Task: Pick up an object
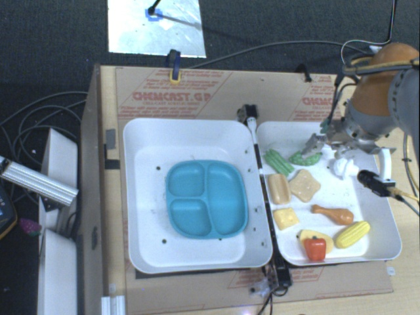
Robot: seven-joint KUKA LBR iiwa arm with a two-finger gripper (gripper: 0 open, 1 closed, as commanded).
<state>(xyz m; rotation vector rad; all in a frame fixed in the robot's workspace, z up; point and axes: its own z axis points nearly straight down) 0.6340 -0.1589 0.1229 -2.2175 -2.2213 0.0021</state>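
My gripper (321,142) hangs over the back of the right bin (387,231), its tip just above and right of a small green pea pod (306,156). Whether it touches the pod is unclear from this angle. In the same bin lie a green ridged pickle (279,162), a tan bread roll (279,189), a slice of toast (304,185), a yellow cheese square (285,218), a chicken drumstick (333,213), a corn cob (352,234) and a red pepper (315,249). A small white piece (341,169) sits under the wrist.
The left bin (141,176) holds a blue divided plate (207,199). A black divider clip (249,115) stands at the back between the bins. Cables (384,188) trail from the arm over the right bin's right rim.
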